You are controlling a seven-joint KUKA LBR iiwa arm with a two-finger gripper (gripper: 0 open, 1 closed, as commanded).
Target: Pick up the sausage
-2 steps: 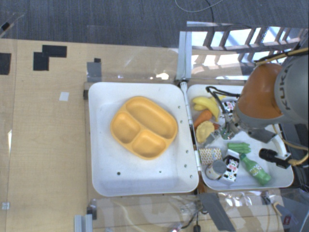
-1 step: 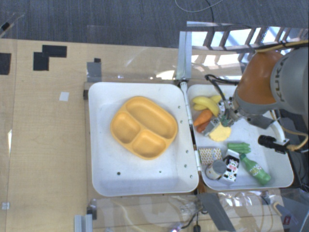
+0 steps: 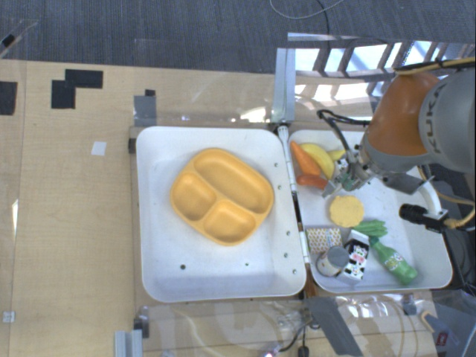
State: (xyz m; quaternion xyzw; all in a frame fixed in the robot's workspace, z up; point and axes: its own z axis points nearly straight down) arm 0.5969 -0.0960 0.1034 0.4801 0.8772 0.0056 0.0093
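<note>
Nearest to us, along the front of the right bin (image 3: 439, 277), we see a green bottle (image 3: 390, 260) lying on its side. A small black-and-white carton (image 3: 358, 256) lies just left of it, touching a grey can (image 3: 332, 261). A patterned packet (image 3: 323, 237) lies just behind the can, against the bin's left wall. A green leafy piece (image 3: 371, 228) lies just behind the carton.

A little further back we find a flat yellow disc (image 3: 346, 211) near the middle of this bin. In the left bin (image 3: 160, 274), a yellow plate (image 3: 222, 195) with three compartments lies tilted across the middle.

Behind the disc, the end effector (image 3: 346, 178) hangs low over the right bin, on the grey arm (image 3: 446, 125) with its orange band (image 3: 398, 121), which comes in from the right. We cannot tell whether the end effector is open or closed, and we see nothing gripped in it.

The sausage (image 3: 312, 181), a short reddish piece, lies just left of the end effector, near the bin's left wall. Whether the two touch, we cannot tell. Just behind the sausage are an orange carrot (image 3: 303, 157) and a yellow banana (image 3: 321, 155), side by side in the far left corner.

Further off, the bench (image 3: 67, 199) carries black marks (image 3: 74, 88) at its far left. Beyond it, a thin cable (image 3: 312, 2) loops on the dark floor (image 3: 149, 13).
</note>
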